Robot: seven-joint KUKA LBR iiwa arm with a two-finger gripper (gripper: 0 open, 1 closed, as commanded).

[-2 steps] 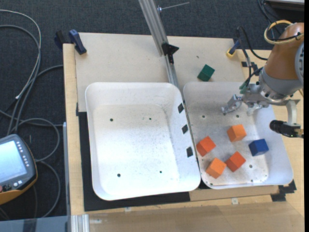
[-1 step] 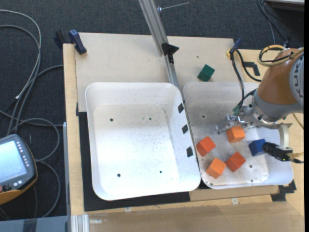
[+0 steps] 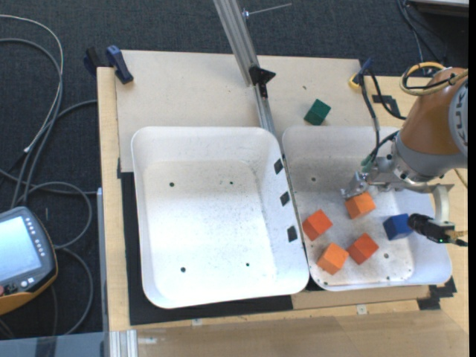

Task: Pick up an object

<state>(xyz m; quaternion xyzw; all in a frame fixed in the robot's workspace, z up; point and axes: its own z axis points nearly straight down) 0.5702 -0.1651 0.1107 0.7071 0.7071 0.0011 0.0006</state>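
Two shallow white bins sat side by side on the tabletop (image 3: pixel 186 76). The left bin (image 3: pixel 149 155) held no objects, showing a speckled floor with a few small dark holes. The right bin (image 3: pixel 301 143) held all the loose pieces, gathered in its nearer half.

In the right bin there were four orange blocks and one blue one. The upper orange block (image 3: pixel 361 204) lay right under the gripper (image 3: pixel 355 191), touching or nearly touching its tip. Whether the tip was apart, together or clamped on that block could not be told, since the wrist hid it from above. A second orange block (image 3: pixel 317 224) lay to the left of it, close to the wall shared with the left bin. A third orange block (image 3: pixel 333 258) sat nearest the front rim, and a redder orange block (image 3: pixel 364 248) lay just beside it to the right. The blue block (image 3: pixel 397 226) rested near the right side of the bin, next to a black part of the arm's fittings.

The arm (image 3: pixel 435 125) reached in from the right, its orange band above the grey wrist.

Outside the bins, a green block (image 3: pixel 317 111) lay on the bare tabletop just beyond the right bin's far rim. A metal pole (image 3: pixel 234 28) rose from between the bins.
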